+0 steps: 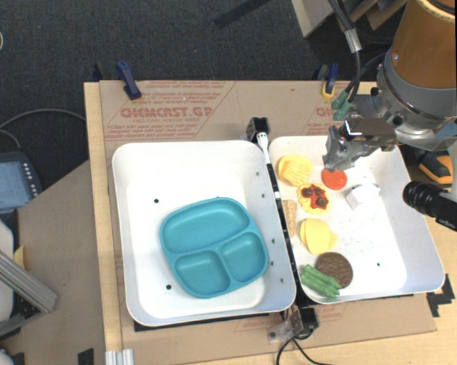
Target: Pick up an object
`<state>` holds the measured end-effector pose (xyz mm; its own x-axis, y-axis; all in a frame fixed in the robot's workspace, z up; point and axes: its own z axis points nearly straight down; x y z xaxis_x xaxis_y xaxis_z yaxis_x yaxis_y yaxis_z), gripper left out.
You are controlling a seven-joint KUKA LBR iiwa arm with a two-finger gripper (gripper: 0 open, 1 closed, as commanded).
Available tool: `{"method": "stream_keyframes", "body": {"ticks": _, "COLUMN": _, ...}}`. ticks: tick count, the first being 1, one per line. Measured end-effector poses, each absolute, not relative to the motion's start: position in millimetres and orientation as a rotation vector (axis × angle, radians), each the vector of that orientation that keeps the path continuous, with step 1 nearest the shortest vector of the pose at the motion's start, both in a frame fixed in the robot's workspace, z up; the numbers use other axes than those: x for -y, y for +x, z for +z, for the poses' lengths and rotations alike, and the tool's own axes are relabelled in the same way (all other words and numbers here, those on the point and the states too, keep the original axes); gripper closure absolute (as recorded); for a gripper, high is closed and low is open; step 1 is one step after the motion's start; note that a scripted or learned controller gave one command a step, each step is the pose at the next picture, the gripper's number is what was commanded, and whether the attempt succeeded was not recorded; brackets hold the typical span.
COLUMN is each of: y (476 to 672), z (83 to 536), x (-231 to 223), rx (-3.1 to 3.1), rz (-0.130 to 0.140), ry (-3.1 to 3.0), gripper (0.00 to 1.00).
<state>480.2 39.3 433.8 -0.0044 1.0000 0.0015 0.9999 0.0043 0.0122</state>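
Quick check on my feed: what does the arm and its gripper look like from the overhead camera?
The arm is grey metal with a broad orange band above the wrist. Black cables run down along it, with green connectors near the wrist. The gripper is a dark grey two-finger unit on a boxy grey mount.

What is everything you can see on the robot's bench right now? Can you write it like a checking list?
Surface: cardboard-covered bench bearing a left bin and a right bin, side by side.
Job's things: in the right bin, a red disc, a ridged yellow piece, a yellow piece with red and dark spots, a plain yellow piece, a brown round piece, a green piece, a small white piece.
Clutter: teal divided plate in the left bin.
Grippers: gripper low over the red disc; grip cannot be told.
Cables: black cable at the bench's front; more on the floor, left.
Surroundings: dark carpet, blue clamp.
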Motion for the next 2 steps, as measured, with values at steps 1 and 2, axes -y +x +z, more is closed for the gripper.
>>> {"method": "stream_keyframes", "body": {"ticks": 1, "y": 491.2, "z": 315.7, "x": -91.9, "rx": -2.231, "rz": -0.011, "ry": 2.221, "gripper": 1.0}}
{"method": "stream_keyframes", "body": {"ticks": 2, "y": 484.6, "z": 437.0, "x": -61.4, "rx": -2.213, "rz": 0.02, "ry": 2.216, "gripper": 1.0}}
